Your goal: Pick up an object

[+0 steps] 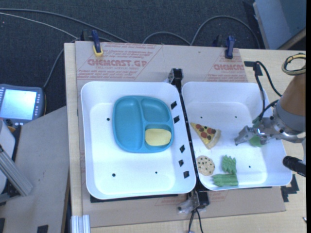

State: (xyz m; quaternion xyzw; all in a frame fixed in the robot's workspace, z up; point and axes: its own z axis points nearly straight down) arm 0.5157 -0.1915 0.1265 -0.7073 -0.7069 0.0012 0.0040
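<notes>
Green toys hug right bin's front rim.

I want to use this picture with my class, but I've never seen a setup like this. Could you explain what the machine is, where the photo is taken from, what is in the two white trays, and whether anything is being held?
The photo comes from one fixed camera above a bench, looking down at a slant. The machine is a robot arm reaching in from the right, ending in a two-finger gripper.

Two shallow white bins sit side by side. The left bin holds a blue divided plate with a yellow piece in one compartment. The right bin holds toy food: a pizza slice, a cookie and two green leafy pieces.

The gripper is low over the right bin. Something green shows right by it, but I cannot tell whether it is gripped.
</notes>
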